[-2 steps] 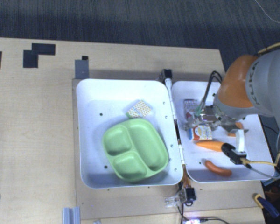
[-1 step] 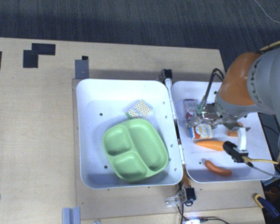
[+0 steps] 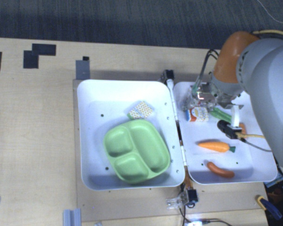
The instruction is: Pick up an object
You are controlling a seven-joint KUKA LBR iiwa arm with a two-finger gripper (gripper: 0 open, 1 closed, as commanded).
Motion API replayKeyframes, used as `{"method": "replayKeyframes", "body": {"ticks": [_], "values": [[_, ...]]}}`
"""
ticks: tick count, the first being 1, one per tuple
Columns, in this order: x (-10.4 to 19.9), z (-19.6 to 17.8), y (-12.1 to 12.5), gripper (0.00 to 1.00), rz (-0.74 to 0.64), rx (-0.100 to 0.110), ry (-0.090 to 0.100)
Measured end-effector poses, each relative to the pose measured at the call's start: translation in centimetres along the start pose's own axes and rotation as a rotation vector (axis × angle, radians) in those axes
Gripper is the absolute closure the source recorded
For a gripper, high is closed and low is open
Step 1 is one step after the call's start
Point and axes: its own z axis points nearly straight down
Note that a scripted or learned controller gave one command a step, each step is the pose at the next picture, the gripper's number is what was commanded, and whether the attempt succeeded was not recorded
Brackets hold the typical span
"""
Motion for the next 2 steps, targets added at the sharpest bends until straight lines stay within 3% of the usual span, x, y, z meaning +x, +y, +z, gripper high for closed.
{"method": "replayKeyframes", "body": {"ticks": [1,2], "values": [[0.0,0.0,0.0,0.0,-0.001,0.0,0.0],[0.0,-1.1,0.1,1.0,-0.005,-0.004,-0.001]]}}
